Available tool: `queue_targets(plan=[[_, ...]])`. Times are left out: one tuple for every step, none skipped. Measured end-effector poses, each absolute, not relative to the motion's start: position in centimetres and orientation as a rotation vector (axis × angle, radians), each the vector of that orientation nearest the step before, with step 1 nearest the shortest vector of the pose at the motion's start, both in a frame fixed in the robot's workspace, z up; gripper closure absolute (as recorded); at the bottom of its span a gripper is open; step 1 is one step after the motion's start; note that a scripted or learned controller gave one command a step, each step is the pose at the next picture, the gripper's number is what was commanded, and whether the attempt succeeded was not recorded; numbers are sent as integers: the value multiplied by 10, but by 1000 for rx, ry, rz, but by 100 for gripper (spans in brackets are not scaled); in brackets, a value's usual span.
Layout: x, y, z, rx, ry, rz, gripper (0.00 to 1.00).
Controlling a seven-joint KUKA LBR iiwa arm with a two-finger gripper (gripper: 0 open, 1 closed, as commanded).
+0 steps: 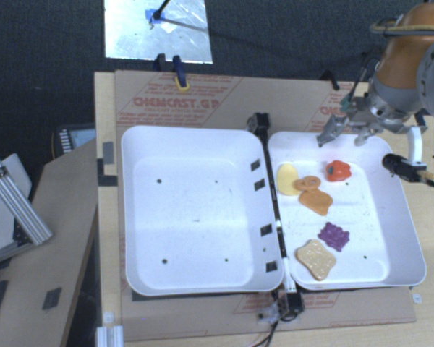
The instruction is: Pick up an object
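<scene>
the bench (202,100) carries a brown board printed "chemcast gp" in red along its far edge. the left bin (195,208) lies bare white. the right bin (398,223) holds five small things: a tan bread slice (316,259) near its front edge, an orange piece (316,201), a yellow piece (286,178) by the left wall, a purple grape bunch (334,236), and a red pepper (338,170) (nearest the far edge). the gripper (343,134) hangs over the bin's far rim with fingers spread and nothing between them; the pepper lies just in front, apart.
</scene>
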State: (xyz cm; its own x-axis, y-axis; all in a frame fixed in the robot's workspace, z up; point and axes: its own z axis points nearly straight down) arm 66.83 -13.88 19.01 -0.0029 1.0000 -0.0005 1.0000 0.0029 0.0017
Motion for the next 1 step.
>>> queue_targets(plan=[[668,-87,130,2215,2234,0,0]])
